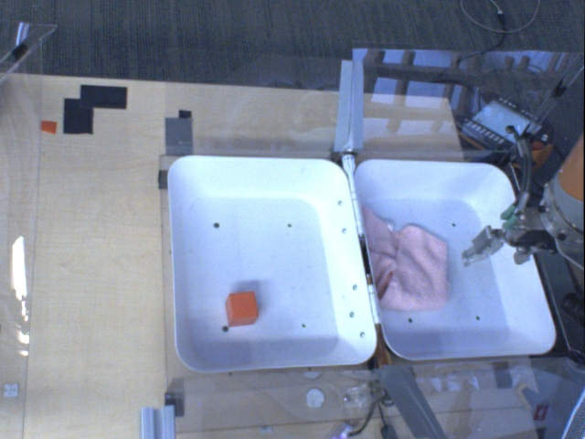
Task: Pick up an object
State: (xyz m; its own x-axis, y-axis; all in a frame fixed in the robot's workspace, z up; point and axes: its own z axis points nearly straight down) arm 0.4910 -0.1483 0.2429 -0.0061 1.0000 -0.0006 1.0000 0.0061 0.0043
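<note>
Step in hand: the approach, I'd say; nothing is lifted yet.
Gripper [482, 245]: it hangs over the right bin [494, 341], near that bin's right side, just beside the pink cloth [413, 268] but apart from it.
Fingers: from here I cannot tell whether they stand open or closed; nothing shows between them.
Pink cloth: lies crumpled against the left wall of the right bin.
Orange block [242, 308]: sits alone low in the left bin [183, 245], well apart from the arm.
Next move: probably shift left over the cloth, drop onto its folds, then close and lift.
</note>
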